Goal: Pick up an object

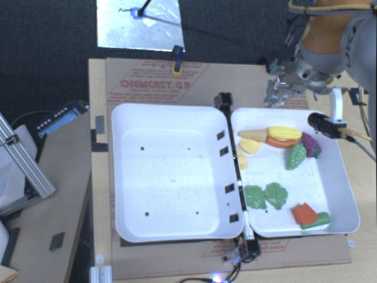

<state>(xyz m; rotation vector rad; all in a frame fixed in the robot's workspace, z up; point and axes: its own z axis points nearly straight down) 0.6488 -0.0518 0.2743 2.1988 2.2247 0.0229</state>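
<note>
The right bin (347, 199) holds several toy foods. A yellow corn cob (284, 132) lies on an orange carrot (281, 141), with a cone (252, 135) and a yellow wedge (250, 147) to their left. Green grapes (296, 155) and purple grapes (312, 145) sit beside them. Two green leafy pieces (255, 197) (275, 194) lie near the front, and a red block with a green piece (306, 214) sits at the front right. My gripper (277, 94) hangs over the cardboard just behind the bin's back left corner, apart from every object.
The left bin (171, 170) adjoins along a black clipped seam (232, 158). A black cylinder (323, 124) juts over the right bin's back right rim. A foil sheet (140, 16) and a yellow clamp (177, 61) lie behind; metal framing (23, 164) stands left.
</note>
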